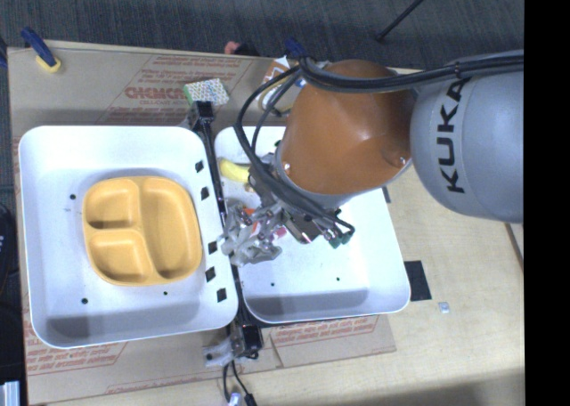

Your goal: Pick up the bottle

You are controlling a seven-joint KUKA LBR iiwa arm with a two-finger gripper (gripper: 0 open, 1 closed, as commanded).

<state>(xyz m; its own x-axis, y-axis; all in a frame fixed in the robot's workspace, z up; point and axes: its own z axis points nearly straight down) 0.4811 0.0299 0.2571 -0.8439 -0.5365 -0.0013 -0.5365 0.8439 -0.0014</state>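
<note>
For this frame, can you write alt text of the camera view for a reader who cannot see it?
A grey arm with an orange band reaches down into the right white bin, its gripper low among small items, with something yellow beside it. The left white bin holds a yellow divided tray.

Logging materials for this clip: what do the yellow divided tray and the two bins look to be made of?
Yellow divided tray: probably moulded plastic, matte, with rounded compartment edges and even colour. Left bin and right bin: likely thin formed plastic, smooth white with soft sheen and rounded corners.
</note>
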